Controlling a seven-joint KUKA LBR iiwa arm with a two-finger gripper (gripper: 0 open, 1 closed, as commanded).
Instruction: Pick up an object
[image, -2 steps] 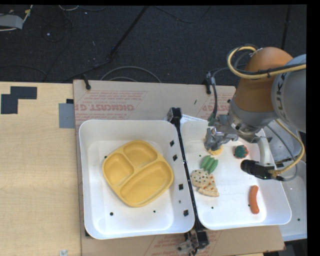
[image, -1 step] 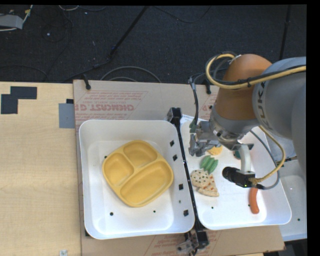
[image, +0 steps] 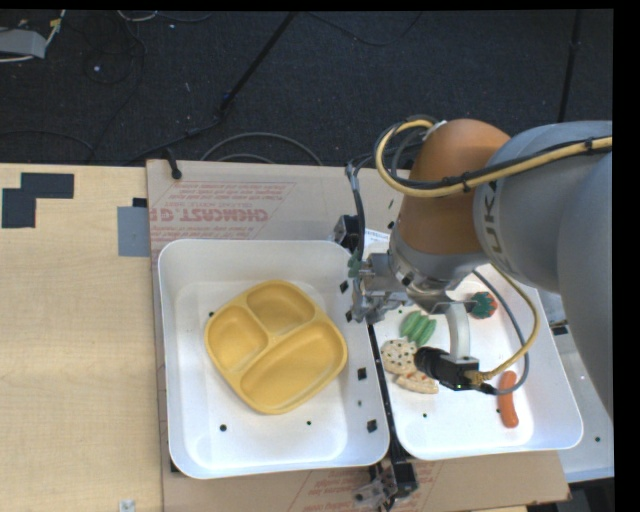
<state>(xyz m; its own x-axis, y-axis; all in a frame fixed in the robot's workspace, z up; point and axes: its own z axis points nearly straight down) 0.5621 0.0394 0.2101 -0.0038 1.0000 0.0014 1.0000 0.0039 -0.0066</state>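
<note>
the claw hangs low over the ridge where the two bins meet, at the inner edge of the right bin. the wrist covers it from above, so i cannot tell whether it is apart or together, and nothing shows clamped in it.

the things worth going for lie in the right bin. a green piece sits just beside the claw, toward the bin's middle. a speckled biscuit lies near the divider, a little nearer the front edge than the green piece and close to it, perhaps touching. a small red-and-green piece sits farther in, and an orange stick lies well apart, toward the far side. the left bin holds a yellow divided plate, wide and flat, which looks a poor fit for a two-finger grip.

to do this step well, i judge the claw should move off the ridge first, since coming down here would likely meet the bin walls and not an object. the green piece is the nearest target and looks narrow enough to span. centre over it, turn the wrist so the grip closes across its short side, and go down straight. the biscuit so close by is the risk: a grip set too wide could catch both or push one away. lift slowly, and check that something is really held before clearing the table.
</note>
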